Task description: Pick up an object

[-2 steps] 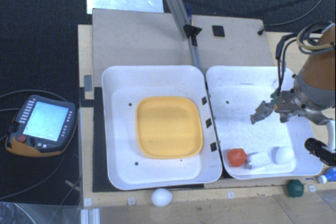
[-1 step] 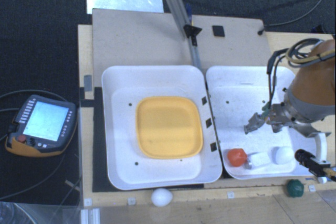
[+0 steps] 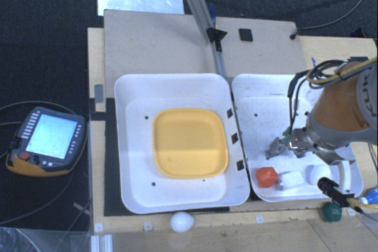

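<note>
At the far left, a control pendant (image 3: 47, 141) lies off the bench on the dark floor. We see the left bin (image 3: 133, 186) holding a yellow plate (image 3: 191, 143) that lies flat near its middle. A white egg (image 3: 182, 222) sits on the bench just in front of that bin.

In the right bin (image 3: 260, 100), the claw (image 3: 275, 149) hangs over the middle of the floor, pointing towards the left bin. We cannot tell whether it is spread or pressed together, and we see nothing in it. A red ball (image 3: 267, 176) lies just in front of the claw, near the bin's front wall and apart from the claw. A white block (image 3: 290, 179) is right beside the ball, and a white ball (image 3: 319, 173) lies a little further right. The arm (image 3: 341, 109) reaches in from the right, bent low over the bin's right half, with its orange band above the wrist.
</note>
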You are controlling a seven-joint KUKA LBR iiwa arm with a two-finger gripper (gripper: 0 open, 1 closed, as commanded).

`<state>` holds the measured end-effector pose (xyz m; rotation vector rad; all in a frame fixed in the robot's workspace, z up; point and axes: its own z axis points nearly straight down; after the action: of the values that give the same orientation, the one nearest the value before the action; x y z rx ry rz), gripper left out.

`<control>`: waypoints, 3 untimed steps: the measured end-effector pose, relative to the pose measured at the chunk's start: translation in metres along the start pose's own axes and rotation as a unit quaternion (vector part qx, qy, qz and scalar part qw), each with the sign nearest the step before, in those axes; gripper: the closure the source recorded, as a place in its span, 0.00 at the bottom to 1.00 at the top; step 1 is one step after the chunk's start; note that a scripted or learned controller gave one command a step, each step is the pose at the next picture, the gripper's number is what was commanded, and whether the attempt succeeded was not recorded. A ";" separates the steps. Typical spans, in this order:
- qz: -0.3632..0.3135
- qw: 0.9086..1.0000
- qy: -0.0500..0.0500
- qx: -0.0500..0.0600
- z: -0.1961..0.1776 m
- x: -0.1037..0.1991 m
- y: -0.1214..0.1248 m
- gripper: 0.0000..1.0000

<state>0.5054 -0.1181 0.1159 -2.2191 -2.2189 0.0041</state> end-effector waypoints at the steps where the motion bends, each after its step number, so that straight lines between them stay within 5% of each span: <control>1: 0.000 1.000 0.000 -0.001 0.027 0.000 0.000 0.00; 2: 0.000 1.000 0.000 -0.003 0.015 0.000 0.000 1.00; 3: 0.000 1.000 -0.001 -0.005 -0.046 0.000 -0.003 1.00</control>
<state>0.5021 -0.1181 0.1621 -2.2238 -2.2255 -0.0054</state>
